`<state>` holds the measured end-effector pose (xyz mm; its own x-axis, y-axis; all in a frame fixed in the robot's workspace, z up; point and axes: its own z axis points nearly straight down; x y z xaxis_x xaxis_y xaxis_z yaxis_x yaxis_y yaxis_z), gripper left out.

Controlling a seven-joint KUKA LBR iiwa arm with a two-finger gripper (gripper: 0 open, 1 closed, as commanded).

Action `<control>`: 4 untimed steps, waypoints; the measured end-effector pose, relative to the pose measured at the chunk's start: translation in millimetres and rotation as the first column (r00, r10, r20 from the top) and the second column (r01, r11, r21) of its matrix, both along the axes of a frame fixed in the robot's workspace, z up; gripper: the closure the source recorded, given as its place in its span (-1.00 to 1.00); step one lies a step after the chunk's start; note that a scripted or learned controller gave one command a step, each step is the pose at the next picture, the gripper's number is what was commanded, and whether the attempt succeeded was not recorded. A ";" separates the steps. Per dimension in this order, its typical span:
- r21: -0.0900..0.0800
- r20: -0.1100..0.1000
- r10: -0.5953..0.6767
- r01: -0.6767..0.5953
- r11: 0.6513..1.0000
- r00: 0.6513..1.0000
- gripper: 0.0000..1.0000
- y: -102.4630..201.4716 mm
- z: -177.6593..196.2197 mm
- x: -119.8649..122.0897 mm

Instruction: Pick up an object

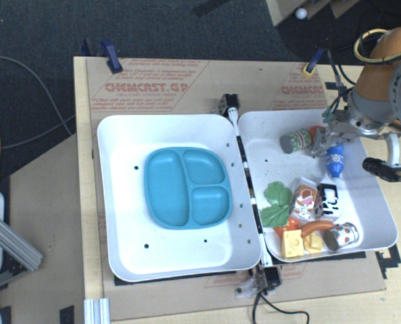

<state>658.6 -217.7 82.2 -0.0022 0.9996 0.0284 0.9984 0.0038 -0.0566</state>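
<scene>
Because the right bin [383, 211] is crowded, your main risk is a grasp that catches two things at once or nudges one aside: the small can [296, 141] lying on its side and the blue bottle [335, 161] sit close together at the bin's far end, right under the gripper [329, 139], and a can on its side will probably roll if it is touched off-centre. You should also watch the bin's far wall, since the arm [379, 90] comes in low over that rim from the right. The claw sits between the can and the bottle, seemingly just above or touching both, but you cannot tell from this view whether it is apart or together, and nothing can be seen clamped in it. Treat the pick as not yet made. The likeliest targets lie directly at the claw: the can just to its left, the bottle just below it toward the near side. The other candidates, a green leafy toy [277, 203], a printed packet [306, 203], a yellow cheese block [293, 244] and a second small can [345, 234], are clustered well apart at the near end. The left bin [119, 181] holds a blue divided plate [185, 186].
</scene>
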 end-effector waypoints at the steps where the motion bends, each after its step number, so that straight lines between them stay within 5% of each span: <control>1: -0.001 0.000 0.000 0.000 1.000 1.000 -1.00 0.3 0.1 0.0; 2: -0.020 0.051 -0.001 0.002 1.000 0.999 -1.00 1.6 1.4 -103.2; 3: -0.024 0.056 -0.001 0.003 1.000 0.998 -1.00 3.0 2.3 -114.7; 4: -0.026 0.058 0.001 0.000 1.000 0.998 -1.00 113.9 2.3 -86.6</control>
